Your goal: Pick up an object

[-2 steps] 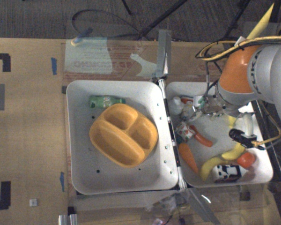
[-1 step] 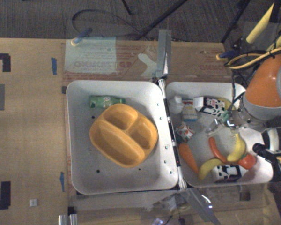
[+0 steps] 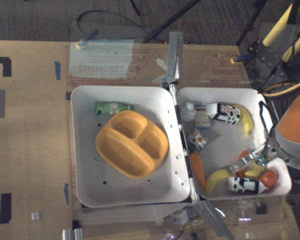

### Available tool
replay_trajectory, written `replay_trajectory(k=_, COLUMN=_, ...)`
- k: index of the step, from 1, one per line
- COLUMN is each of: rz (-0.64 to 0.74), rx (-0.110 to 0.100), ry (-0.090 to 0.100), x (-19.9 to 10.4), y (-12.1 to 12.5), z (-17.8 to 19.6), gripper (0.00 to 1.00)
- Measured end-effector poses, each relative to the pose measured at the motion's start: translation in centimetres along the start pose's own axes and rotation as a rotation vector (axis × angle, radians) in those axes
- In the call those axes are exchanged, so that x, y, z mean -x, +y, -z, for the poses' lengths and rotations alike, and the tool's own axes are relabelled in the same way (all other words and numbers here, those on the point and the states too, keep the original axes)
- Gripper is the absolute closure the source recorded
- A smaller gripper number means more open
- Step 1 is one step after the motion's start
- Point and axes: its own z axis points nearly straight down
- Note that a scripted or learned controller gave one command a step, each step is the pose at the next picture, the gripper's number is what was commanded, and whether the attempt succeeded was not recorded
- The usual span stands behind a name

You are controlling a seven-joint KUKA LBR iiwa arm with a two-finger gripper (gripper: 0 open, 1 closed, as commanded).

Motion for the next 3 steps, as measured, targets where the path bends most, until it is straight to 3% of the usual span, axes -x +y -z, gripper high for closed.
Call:
replay_trajectory(k=1, rz=-0.120, rx=0.006, ry=0.005, x=0.2, y=0.3, z=0.0, gripper=0.00)
replay_trajectory(k=2, rz=-0.125, rx=0.004, ry=-0.004, x=0.5, y=0.0, z=1.0, gripper=1.00)
replay_trajectory(k=3, rz=0.144, rx=-0.009, ry=-0.005, x=-4.3, y=3.7, z=17.9, gripper=1.00)
